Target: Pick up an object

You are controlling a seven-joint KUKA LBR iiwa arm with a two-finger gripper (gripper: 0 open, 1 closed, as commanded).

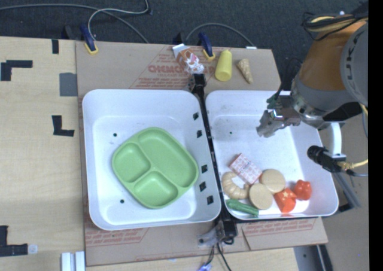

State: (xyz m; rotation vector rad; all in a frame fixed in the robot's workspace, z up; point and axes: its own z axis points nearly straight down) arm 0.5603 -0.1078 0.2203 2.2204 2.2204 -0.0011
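Observation:
The right bin (239, 105) holds a cluster of toy foods at its near side: a pink wafer (245, 168), a tan pretzel-like piece (234, 185), two beige round pieces (267, 187), red pieces (295, 195) and a green bean (242, 207). My gripper (269, 125) hangs over the bin's upper right part, well above and behind the cluster, with nothing seen between its fingers. Its fingers point down-left and look close together.
The left bin (96, 108) carries a green divided plate (154, 167). Behind the bins on the cardboard lie a yellow bottle (223, 65), a tan cone (245, 70) and a small packet (190, 58). Cables run across the dark floor behind.

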